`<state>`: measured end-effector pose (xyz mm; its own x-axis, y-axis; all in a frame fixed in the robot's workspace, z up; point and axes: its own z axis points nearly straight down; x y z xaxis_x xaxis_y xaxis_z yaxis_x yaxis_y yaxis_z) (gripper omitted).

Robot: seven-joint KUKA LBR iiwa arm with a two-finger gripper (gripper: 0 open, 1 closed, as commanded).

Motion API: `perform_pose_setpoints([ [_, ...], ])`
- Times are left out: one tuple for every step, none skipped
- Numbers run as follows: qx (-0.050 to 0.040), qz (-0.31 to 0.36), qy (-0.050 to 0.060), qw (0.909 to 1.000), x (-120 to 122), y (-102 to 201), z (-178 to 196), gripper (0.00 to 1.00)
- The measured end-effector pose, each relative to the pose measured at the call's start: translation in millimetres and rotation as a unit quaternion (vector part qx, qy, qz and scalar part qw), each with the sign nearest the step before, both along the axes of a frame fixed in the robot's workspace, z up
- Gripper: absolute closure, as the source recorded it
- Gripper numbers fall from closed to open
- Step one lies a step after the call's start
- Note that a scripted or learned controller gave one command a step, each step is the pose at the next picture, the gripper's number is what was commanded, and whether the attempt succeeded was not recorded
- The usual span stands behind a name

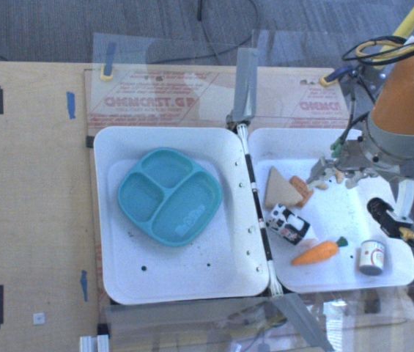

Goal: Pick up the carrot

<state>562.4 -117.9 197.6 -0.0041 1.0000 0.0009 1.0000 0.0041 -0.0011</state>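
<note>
The carrot (315,252), orange with a small green top, lies on the floor of the right bin (324,141), near its front edge. It points left and slightly toward the front. My gripper (333,174) hangs over the back half of that bin, up and to the right of the carrot and well apart from it. Its fingers stand open with nothing between them.
A tan bread slice (281,189) and a black-and-white toy (289,224) lie left of the carrot. A small grey can (371,257) stands to its right. The left bin (111,270) holds a blue divided plate (170,196).
</note>
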Motion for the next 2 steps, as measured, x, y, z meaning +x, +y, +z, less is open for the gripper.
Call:
perform_pose_setpoints([
  [0.0001, -0.051, -0.004, 0.9987, -81.4, -16.4, -66.9, 0.00],
  [-0.0026, 0.103, -0.006, 0.9946, -79.5, -28.6, -109.2, 0.00],
])
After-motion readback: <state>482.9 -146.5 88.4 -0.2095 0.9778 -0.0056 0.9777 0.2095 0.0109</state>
